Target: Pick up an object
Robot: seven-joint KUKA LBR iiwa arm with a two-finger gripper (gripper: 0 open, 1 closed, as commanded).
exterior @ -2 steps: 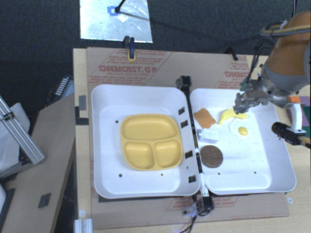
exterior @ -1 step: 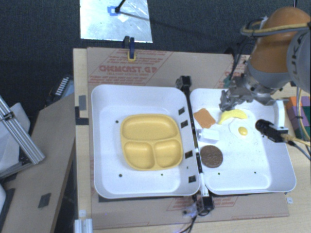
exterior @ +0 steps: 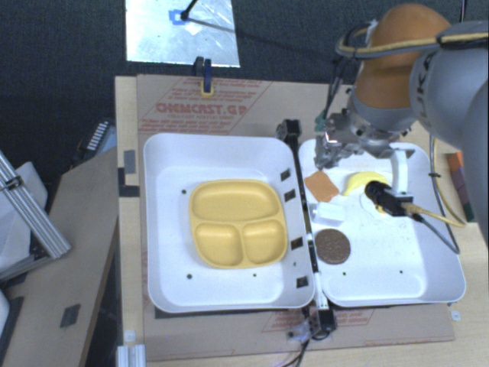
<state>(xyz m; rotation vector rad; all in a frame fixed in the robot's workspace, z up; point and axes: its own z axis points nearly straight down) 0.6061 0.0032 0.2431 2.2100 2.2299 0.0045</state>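
Crowded pick at the right bin's far corner.
Your gripper hangs over the flat orange square; grip state unclear, and the bin wall may block it.

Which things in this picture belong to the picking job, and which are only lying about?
Belonging to the job:
gripper, above the right bin
orange block
yellow banana-shaped piece
brown round disc
small white piece

Only lying about:
yellow divided tray in the left bin
clamp

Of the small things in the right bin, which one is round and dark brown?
The brown disc, lying nearest the camera in the right bin. The orange square, yellow piece and white piece are neither round nor brown.
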